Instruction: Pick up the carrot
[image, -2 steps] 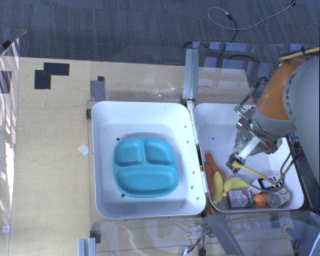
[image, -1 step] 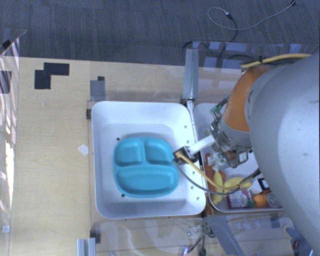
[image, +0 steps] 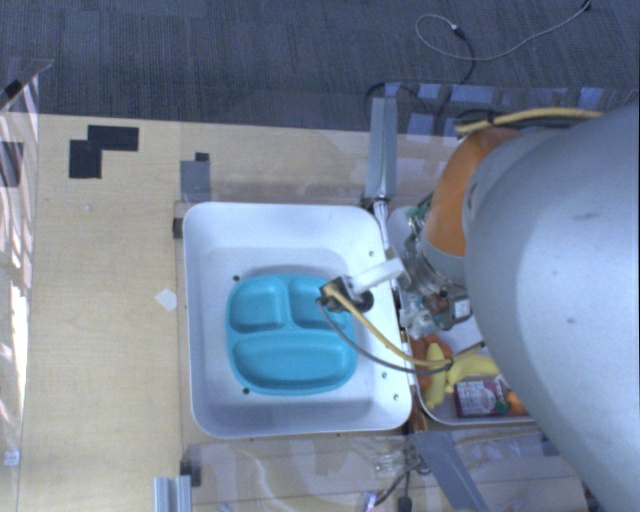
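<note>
An orange piece that looks like the carrot (image: 433, 353) lies in the right bin (image: 440, 412), at its left side next to a yellow banana (image: 470, 370). My gripper (image: 427, 312) hangs over the left part of that bin, just above and behind the orange piece. The grey arm (image: 560, 300) with its orange band (image: 455, 205) covers most of the right bin. I see nothing held between the gripper's tips.
The left bin (image: 215, 260) holds a blue divided plate (image: 290, 335). A white bracket with yellow and grey cables (image: 365, 330) reaches over the left bin's right side. A red packet (image: 478, 398) and another orange bit (image: 514, 403) lie beside the banana.
</note>
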